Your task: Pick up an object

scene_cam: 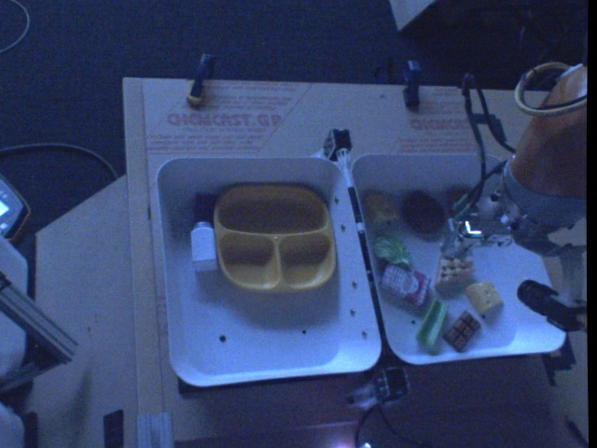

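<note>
I am reaching in over the right-hand bin (pixel 522 339), with my gripper (pixel 457 247) hanging low above its middle. The light is dim and my wrist is crowding the spot, so I cannot tell how the gripper is set, and I am seeing nothing caught in it.

Directly under me, and looking as if it is touching my tip, is a small waffle-patterned toy (pixel 454 273), which I am judging to be the piece I am going for. Just beyond it, toward my arm's side, is lying a pale yellow wedge (pixel 483 298) like a bit of cheese. Below me are sitting a little chocolate block (pixel 462 329) and a green stick (pixel 431 324); off to the far side from my arm are lying a pink packet (pixel 405 284) and a leafy green piece (pixel 392 249). Farther up the bin a dark round piece (pixel 423 212) is resting.

I am taking the waffle toy for hollow plastic play food: light, stiff, not fragile, but smooth enough to squirt out of a pinch. Its ridged face should be giving some bite, so I am favouring a hold across its two flat sides, near the middle, clear of the cheese wedge.

Well away, in the other bin (pixel 187 343), a yellow divided tray (pixel 275 236) and a small white bottle (pixel 203 246) are sitting.
</note>
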You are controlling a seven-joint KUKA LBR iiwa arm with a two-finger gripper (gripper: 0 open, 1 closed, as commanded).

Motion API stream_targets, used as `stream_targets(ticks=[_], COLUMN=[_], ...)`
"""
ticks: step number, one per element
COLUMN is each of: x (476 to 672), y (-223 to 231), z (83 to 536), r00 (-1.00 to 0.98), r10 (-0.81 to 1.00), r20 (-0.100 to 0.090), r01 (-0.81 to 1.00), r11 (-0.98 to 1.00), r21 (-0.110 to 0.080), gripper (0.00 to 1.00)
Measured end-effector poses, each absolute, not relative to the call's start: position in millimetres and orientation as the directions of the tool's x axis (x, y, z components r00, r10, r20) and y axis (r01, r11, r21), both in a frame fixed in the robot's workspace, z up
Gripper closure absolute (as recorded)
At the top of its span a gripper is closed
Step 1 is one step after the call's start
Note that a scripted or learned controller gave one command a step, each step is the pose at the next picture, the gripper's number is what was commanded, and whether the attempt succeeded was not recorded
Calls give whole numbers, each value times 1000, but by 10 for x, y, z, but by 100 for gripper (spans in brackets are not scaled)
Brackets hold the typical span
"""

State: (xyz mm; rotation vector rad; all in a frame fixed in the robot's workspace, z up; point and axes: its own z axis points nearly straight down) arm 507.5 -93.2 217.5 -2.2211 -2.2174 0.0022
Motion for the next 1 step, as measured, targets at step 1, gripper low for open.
stream_targets(ticks=[1], x=[5148], y=[-960], z=[2204], r00=[0], r10=[1000], r20=[-1], r01=[1000], r11=[0], r21=[2], gripper=[100])
